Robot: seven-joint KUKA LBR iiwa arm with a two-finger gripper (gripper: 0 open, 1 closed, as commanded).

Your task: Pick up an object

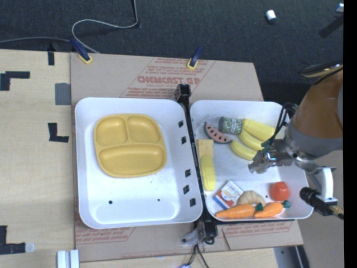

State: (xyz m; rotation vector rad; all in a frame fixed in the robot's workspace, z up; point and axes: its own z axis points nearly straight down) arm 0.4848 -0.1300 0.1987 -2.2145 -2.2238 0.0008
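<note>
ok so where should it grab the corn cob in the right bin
Across the middle of the corn cob, from straight above. It lies flat, long axis running toward and away from the camera, beside the bin's left wall, so a hold across its narrow width looks likeliest to fit.

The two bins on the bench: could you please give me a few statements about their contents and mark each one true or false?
1. The yellow divided plate lies in the left bin. True.
2. The bananas lie in the left bin. False: they lie in the right bin.
3. The gripper hangs over the right bin. True.
4. The carrots lie at the right bin's far edge. False: they lie along its near edge.
5. The tomato lies beside the watermelon slice. False: they are well apart.
</note>
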